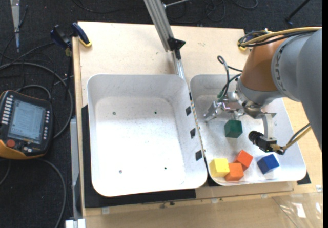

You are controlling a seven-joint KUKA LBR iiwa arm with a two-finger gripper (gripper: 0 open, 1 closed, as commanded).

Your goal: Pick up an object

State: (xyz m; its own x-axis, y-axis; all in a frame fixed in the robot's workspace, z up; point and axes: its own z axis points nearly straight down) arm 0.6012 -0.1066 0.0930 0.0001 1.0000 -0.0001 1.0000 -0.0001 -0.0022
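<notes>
My gripper [234,113] hangs low over the back half of the right bin [294,170], below the arm's orange band [260,68]. A green cube [233,129] sits directly under and just in front of it, its top edge meeting the gripper's body. Whether the cube is gripped or only resting on the bin floor is hidden by the wrist. Along the bin's front edge lie a yellow cube [220,166], two orange cubes [244,158] [235,171] and a blue cube [268,163].
The left bin [102,119] lies beside the right one, sharing a raised rim [193,124]. A slanted metal pole [156,9] crosses the bench behind the bins. A black connector with cables [260,141] hangs off the arm near the blue cube.
</notes>
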